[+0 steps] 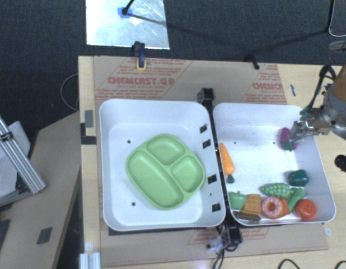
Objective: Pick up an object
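My gripper (298, 130) reaches in over the right rim of the right bin (246, 122). A small purple toy (286, 138) sits right at its tip, touching it or nearly so. Whether the toy is gripped is not visible. Other toys lie in the same bin: an orange carrot (226, 160) along the left wall, a dark green pepper (298, 177), a bumpy green vegetable (275, 190), a pink donut (272, 207), a red tomato (306, 208) and a tan waffle (252, 204) at the near edge.
The left bin (114, 150) holds a green divided plate (164, 171). A black divider (215, 150) runs between the bins. A blue and yellow clamp (139, 55) stands at the bench's far edge, and cables hang at the right.
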